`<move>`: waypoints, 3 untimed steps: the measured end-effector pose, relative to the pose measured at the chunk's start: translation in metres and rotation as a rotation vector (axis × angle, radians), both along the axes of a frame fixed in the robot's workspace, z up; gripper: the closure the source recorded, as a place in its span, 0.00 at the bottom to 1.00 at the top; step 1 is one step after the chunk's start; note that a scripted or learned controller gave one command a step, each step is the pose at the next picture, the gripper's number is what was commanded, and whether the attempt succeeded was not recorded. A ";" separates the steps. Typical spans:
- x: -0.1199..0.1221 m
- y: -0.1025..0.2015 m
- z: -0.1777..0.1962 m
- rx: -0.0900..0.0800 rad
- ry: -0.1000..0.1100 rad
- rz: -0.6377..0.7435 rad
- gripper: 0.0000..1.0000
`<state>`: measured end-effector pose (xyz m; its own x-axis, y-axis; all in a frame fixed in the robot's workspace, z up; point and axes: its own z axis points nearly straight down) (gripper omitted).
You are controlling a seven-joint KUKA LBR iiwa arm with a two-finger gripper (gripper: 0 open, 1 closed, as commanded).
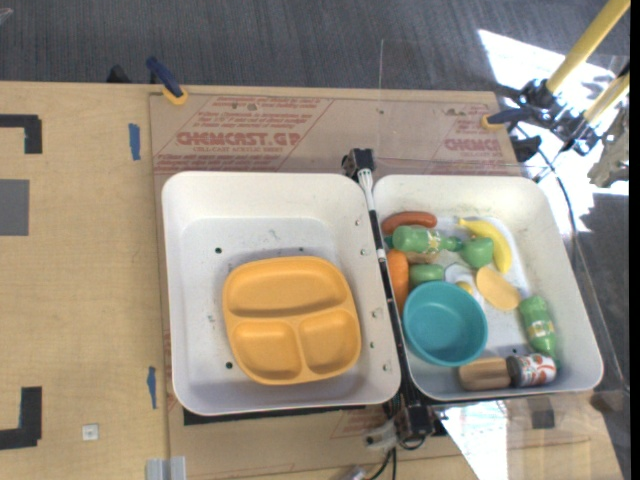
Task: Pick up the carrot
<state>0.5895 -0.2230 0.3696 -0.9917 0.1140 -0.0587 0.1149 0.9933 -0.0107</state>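
The carrot (398,276) is an orange piece lying along the left wall of the right bin (560,230), just left of the teal bowl (444,323). A green vegetable (412,239) sits above it, and a red-brown sausage (410,220) lies further back.
The left bin (190,228) holds a yellow divided plate (291,318). In the right bin lie a banana (487,236), a yellow slice (497,289), a green bottle (537,319), small green pieces (476,254) and a brown bottle (505,371) along the front wall. Clamps (545,98) stand at the upper right.
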 end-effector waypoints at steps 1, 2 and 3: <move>0.002 -0.001 0.013 -0.004 -0.013 -0.001 1.00; 0.004 -0.001 0.027 -0.008 -0.025 -0.002 1.00; 0.007 -0.002 0.040 -0.012 -0.039 -0.003 1.00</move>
<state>0.5961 -0.2246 0.4097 -0.9884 0.1158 -0.0983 0.1181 0.9928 -0.0185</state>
